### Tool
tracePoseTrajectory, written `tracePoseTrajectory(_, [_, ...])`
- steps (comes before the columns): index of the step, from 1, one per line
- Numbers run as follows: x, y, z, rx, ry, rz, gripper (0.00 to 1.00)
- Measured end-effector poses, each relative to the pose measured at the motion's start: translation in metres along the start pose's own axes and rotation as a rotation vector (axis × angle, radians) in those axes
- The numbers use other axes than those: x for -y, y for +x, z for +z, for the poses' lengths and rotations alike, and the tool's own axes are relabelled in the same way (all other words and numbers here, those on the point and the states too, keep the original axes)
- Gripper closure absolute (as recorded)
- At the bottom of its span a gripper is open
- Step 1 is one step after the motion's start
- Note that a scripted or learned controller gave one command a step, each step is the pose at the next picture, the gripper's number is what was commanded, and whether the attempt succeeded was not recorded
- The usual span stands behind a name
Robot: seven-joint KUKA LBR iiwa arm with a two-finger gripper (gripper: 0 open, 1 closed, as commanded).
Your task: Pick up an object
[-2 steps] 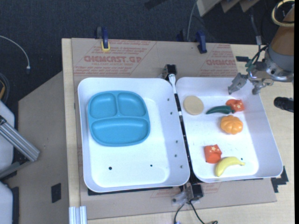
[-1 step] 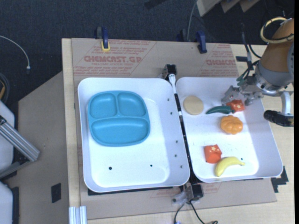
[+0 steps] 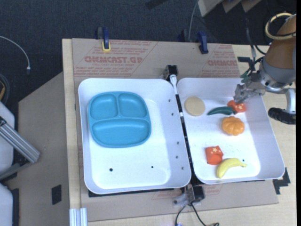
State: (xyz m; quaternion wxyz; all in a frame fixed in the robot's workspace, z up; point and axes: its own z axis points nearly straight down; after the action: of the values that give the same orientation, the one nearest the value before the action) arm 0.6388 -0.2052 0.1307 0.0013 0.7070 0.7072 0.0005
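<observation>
Red toy piece lies near the far right of the right bin, touching the tip of a dark green pepper and directly under the gripper. The gripper hangs just above it, and its grip is too small and blurred to judge.

An orange pumpkin sits just in front of the red piece, a tan round disc lies to the left near the bin's inner wall, and a red block and a yellow banana rest close together near the front.

The arm reaches in from the right, wrist bent down over the bin's far corner.

The left bin holds a blue divided plate. Both bins sit on a brown cardboard sheet clamped at its far edge.
</observation>
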Motion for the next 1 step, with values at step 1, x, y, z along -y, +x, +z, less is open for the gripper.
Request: tracePoseTrajectory(1, [0.0006,-0.0024,-0.0442,0.002,-0.004,0.001,1.00])
